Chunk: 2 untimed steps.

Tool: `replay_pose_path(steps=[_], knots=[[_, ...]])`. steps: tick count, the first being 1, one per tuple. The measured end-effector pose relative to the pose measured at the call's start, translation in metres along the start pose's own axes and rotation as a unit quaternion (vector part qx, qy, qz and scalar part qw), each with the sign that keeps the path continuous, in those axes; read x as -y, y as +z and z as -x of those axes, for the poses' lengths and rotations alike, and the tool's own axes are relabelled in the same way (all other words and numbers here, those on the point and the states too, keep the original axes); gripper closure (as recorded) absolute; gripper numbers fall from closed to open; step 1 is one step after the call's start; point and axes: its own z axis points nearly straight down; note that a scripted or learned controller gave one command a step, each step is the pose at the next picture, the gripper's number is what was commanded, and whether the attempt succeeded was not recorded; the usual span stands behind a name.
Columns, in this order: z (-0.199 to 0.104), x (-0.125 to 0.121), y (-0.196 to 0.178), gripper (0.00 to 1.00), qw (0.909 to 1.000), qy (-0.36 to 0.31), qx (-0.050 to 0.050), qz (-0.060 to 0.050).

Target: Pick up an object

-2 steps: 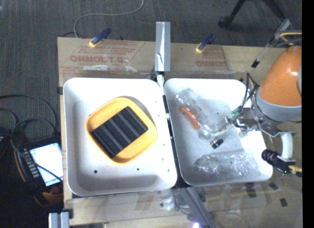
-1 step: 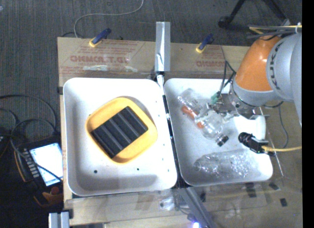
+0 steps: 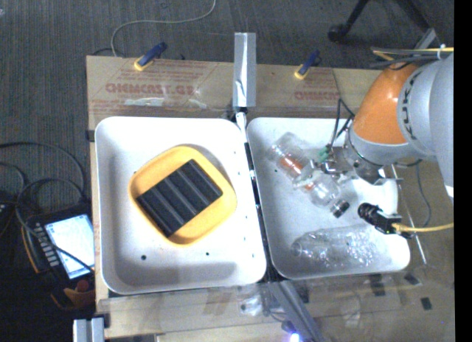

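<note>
Hand [image 3: 330, 175] over clear bottle [image 3: 301, 169]

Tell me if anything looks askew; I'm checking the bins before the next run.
The yellow tray with black ridges lies turned at a slant in the left bin, not square to its walls. In the right bin, the clear bottle lies on its side.
</note>
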Motion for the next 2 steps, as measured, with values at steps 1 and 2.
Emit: replay_pose_path(steps=[1,2], knots=[[0.009,-0.036,0.006,0.00,0.9977,-0.054,-0.003,-0.041],[0.026,-0.069,0.007,0.00,0.9858,-0.158,0.004,-0.058]])
